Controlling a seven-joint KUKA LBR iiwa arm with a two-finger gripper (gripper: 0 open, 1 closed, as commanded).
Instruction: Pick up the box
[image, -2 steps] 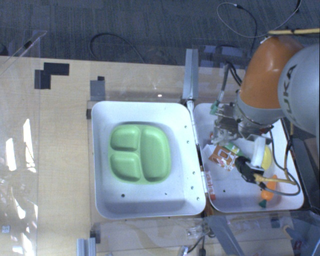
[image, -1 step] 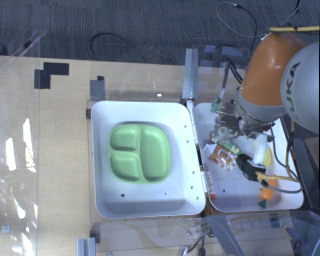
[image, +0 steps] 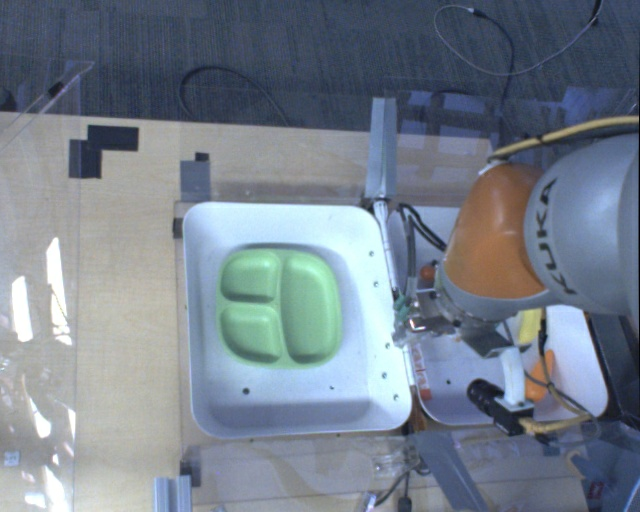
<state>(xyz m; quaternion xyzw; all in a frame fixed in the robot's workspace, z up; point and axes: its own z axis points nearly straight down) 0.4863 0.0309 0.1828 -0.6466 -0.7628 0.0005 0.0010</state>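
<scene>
Grey-and-orange KUKA arm (image: 540, 235) hangs over the right white bin (image: 580, 345), apparently seeking the box; its jaws' state cannot be told.

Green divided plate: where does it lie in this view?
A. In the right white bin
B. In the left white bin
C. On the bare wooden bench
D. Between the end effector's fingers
B: the green divided plate rests on the floor of the left white bin, apart from the arm over the right bin.
</scene>
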